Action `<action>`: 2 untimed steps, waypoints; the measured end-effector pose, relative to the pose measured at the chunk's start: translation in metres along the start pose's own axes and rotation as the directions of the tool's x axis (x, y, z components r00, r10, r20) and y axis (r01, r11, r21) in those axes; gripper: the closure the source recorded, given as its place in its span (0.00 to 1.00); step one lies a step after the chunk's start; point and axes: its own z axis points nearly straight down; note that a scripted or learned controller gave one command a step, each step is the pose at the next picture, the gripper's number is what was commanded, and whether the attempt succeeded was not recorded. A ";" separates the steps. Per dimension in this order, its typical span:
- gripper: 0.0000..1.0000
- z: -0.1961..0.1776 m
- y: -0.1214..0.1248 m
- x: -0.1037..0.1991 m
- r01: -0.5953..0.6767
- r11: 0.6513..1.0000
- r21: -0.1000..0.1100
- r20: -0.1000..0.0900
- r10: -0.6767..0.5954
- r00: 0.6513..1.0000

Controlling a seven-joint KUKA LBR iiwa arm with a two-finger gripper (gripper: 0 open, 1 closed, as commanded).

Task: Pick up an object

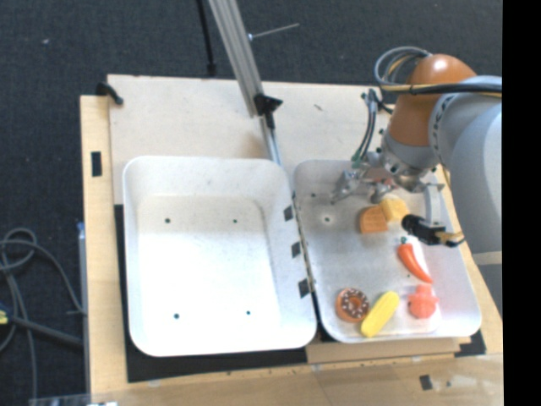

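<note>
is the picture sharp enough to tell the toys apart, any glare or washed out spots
Camera view: mildly soft overall, yet the carrot, the yellow banana and the donut read clearly by colour. The left bin is bright, its floor nearly washed out, with no hard glare. The gripper is blurry, hiding fine detail. Shadows are faint.

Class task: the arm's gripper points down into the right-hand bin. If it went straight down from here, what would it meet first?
Probably the bare floor of the right bin under the gripper; the orange-brown piece lies just beside, though depth is unclear.
</note>
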 end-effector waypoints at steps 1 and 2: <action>1.00 -0.013 0.001 -0.001 0.002 1.000 -0.004 0.003 -0.002 1.000; 1.00 -0.076 0.010 -0.003 -0.001 1.000 -0.008 -0.001 0.001 1.000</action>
